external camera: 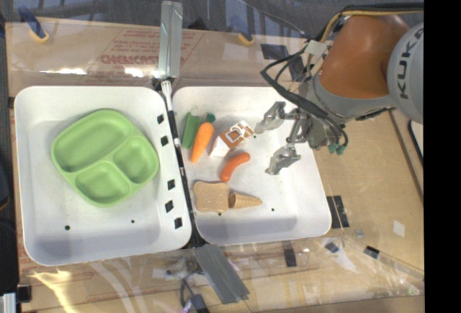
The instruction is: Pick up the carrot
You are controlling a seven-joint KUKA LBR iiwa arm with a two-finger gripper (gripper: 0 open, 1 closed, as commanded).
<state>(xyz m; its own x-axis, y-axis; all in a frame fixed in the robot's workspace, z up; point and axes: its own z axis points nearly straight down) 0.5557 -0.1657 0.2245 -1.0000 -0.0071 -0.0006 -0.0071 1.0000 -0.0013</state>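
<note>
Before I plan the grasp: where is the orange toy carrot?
The orange toy carrot lies in the right white bin, near its left wall, beside the green vegetable.

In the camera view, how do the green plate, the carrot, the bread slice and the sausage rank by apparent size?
1. green plate
2. carrot and bread slice: look similar, unsure
3. sausage

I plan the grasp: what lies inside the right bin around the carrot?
The carrot lies beside a green vegetable, near a small carton, sausage, bread slice and cone.
</note>
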